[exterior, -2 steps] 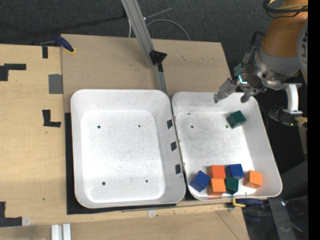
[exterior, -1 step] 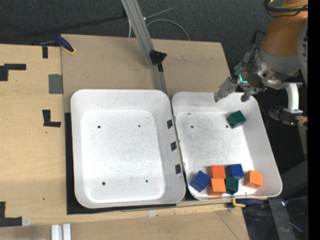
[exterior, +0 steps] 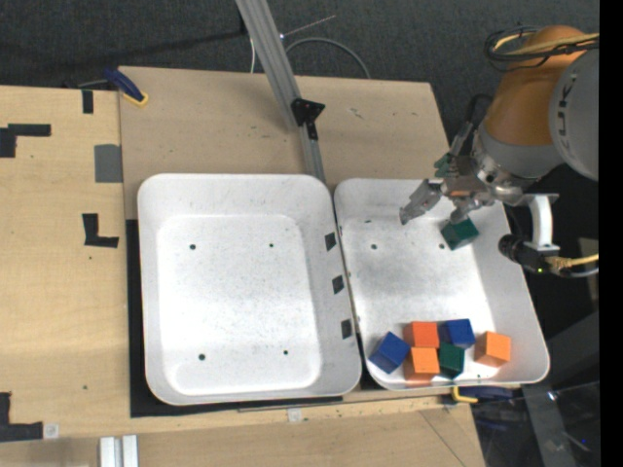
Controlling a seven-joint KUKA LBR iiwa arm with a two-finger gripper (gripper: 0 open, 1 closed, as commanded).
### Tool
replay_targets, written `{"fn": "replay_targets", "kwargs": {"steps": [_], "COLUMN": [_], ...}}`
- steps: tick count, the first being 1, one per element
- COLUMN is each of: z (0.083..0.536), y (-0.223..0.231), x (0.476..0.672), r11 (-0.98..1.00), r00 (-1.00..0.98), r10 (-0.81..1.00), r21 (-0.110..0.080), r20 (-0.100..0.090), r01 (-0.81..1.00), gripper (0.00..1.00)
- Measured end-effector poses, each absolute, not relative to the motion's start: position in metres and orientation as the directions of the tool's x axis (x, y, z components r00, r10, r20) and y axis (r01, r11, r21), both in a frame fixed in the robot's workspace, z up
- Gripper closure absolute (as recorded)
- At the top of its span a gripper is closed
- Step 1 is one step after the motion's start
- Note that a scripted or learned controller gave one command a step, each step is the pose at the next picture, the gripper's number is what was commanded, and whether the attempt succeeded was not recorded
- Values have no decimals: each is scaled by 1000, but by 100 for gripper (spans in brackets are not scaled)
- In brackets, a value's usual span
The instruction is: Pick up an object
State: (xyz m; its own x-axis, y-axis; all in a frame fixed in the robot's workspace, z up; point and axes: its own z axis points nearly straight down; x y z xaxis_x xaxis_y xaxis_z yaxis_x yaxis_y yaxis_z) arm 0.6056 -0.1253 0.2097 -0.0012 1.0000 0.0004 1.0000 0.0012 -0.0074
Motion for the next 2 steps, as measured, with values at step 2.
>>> {"fn": "replay_targets", "kwargs": {"steps": [2], "z": [92], "y": [-119], "x": [606], "r11": [1], "r00": [-1], "r10": [1000], "r21": [-8], "r20": [0], "r01": [1000], "gripper": [0]}}
